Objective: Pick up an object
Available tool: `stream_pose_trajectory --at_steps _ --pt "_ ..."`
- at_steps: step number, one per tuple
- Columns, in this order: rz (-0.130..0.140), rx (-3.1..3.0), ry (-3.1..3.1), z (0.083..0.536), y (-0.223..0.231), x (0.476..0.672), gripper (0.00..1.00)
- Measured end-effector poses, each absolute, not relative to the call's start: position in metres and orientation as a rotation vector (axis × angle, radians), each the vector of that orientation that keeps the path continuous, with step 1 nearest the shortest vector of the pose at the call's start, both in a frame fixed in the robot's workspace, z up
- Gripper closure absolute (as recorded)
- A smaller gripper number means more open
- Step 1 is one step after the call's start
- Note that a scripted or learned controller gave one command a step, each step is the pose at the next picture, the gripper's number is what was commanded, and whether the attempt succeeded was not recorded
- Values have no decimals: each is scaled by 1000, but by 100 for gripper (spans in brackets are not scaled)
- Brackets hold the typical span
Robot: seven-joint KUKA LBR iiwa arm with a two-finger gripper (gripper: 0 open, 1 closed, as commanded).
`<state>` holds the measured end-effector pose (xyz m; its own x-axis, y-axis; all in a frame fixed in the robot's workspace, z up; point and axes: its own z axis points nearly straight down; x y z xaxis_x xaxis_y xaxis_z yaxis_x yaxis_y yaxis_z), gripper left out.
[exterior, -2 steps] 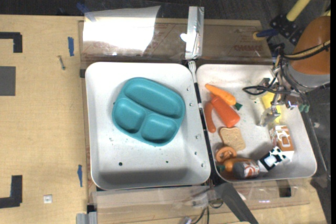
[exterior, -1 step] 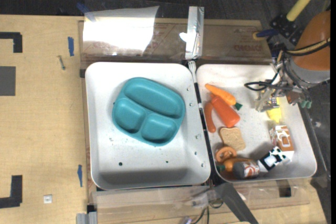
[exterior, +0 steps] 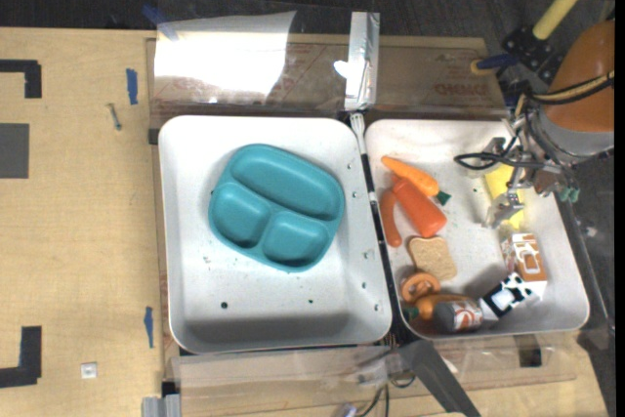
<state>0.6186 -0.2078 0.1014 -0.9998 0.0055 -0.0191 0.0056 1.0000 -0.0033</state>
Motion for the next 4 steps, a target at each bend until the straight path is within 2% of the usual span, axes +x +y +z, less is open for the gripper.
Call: stream_pose_trajectory --at_steps 1,2,3,4 --pt "2 181 3130 88 -219 606 0" --pt "-4 177 3117 102 -218 611 100" --pt "-1 321 3109 189 -187 659 100" --pt "0 325 3116 185 -189 657 0"
